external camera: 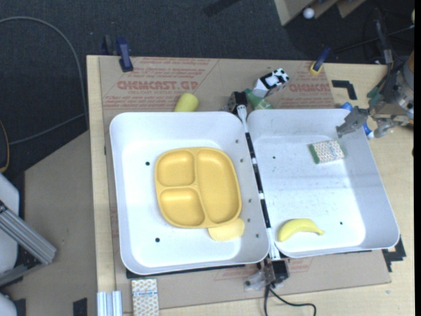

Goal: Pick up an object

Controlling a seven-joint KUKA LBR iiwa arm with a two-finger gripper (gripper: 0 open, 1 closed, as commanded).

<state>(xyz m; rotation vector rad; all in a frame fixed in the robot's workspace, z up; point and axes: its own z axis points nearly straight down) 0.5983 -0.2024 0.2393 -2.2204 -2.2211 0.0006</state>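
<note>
Gripper (358, 120) is seen at the far right rim of the right bin (375, 176), mostly cut off by the picture's edge; whether anything is held cannot be told. Near it, a small patterned sponge (327, 152) lies in that bin. A banana (299, 229) lies at the bin's near edge. A yellow tray (197, 187) is set in the left bin (131, 176).
</note>
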